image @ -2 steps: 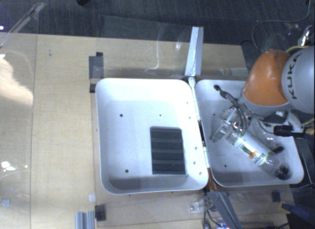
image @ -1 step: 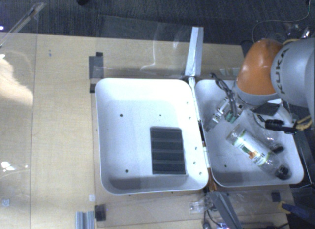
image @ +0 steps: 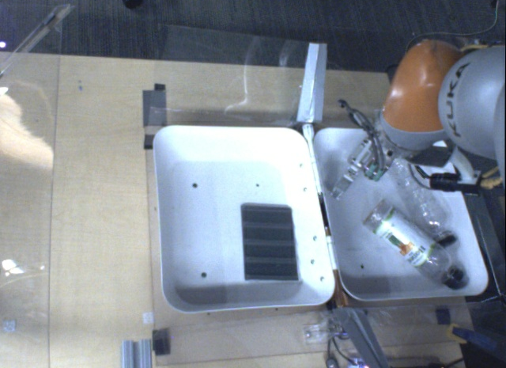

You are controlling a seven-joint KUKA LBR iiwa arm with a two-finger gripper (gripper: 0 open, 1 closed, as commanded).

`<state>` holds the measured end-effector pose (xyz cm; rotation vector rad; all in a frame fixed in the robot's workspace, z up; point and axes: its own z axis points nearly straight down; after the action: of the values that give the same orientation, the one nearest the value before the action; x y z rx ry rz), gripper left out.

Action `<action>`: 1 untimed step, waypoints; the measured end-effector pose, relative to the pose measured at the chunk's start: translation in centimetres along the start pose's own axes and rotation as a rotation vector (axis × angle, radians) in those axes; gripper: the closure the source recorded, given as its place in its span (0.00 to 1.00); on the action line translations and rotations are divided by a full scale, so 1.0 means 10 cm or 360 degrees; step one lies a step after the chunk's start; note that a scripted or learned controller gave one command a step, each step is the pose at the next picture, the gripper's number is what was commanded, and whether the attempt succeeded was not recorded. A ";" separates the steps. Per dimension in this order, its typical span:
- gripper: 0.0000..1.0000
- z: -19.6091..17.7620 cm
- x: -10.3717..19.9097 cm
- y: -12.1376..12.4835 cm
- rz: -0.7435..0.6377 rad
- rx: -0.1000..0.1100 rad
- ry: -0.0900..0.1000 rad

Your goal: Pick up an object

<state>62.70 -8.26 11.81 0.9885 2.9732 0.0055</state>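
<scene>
My gripper (image: 353, 172) hangs over the back left part of the right bin (image: 348, 275), below the arm's orange band. Nothing shows in its grasp. A clear plastic bottle (image: 405, 241) with a green and white label lies on its side in that bin, to the right of and nearer than the gripper, its black cap toward the bin's front right corner. A crumpled clear plastic item (image: 419, 194) lies just behind the bottle, partly under the arm. In the left bin (image: 170, 200) a dark ribbed rectangular block (image: 269, 241) lies flat, right of centre.
The two bins meet along a shared rim (image: 322, 216) just left of the gripper. A clear upright panel (image: 312, 81) stands behind the bins. Cables run from the wrist at the right edge.
</scene>
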 end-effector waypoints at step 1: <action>0.00 -0.11 0.56 -0.44 0.0048 0.0003 0.0003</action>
<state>55.55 -8.45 12.89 1.0338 2.9601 0.0039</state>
